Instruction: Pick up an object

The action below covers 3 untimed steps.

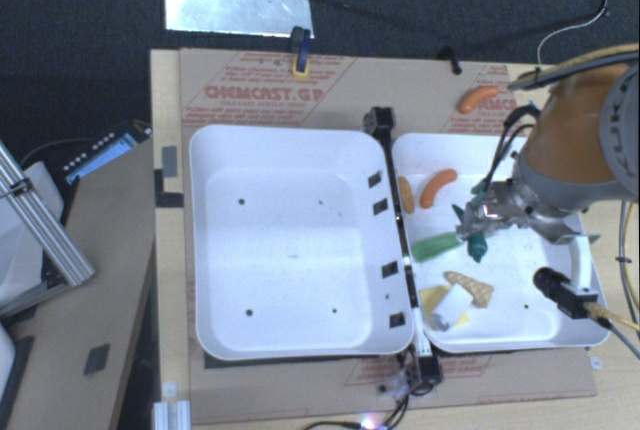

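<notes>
Jaws of the gripper [478, 236] are lowered into the right bin [520, 336]; whether they are parted or closed cannot be told. A teal object [477, 246] is seen at their tips, just beside a green piece [435, 246]. An orange sausage [437, 187] lies near. The left bin [290, 243] adjoins.

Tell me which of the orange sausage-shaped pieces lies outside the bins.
The orange piece on the board behind the right bin; the other two lie inside that bin.
</notes>
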Tool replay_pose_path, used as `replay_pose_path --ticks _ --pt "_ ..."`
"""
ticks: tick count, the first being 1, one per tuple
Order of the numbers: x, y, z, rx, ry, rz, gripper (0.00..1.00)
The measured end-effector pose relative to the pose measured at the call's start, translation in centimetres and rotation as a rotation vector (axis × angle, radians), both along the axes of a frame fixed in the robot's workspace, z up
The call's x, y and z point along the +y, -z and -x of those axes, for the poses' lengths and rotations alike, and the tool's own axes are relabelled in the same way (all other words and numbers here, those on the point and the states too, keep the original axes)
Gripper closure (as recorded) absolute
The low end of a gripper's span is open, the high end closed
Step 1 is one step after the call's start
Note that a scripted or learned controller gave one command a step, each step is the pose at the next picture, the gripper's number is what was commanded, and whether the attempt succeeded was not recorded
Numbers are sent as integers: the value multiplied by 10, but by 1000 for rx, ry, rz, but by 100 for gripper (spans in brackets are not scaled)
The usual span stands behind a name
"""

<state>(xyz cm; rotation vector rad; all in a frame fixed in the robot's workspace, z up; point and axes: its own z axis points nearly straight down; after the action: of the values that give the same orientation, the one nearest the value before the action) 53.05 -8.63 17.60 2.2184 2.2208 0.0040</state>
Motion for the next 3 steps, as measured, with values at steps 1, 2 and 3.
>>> replay_pose_path --ticks 1,2,3 --pt "52 -9 -3 1 -8 -2 100" --pt "44 -31 21 2 0 -1 100" --pt "49 -61 44 0 -3 -1 100"
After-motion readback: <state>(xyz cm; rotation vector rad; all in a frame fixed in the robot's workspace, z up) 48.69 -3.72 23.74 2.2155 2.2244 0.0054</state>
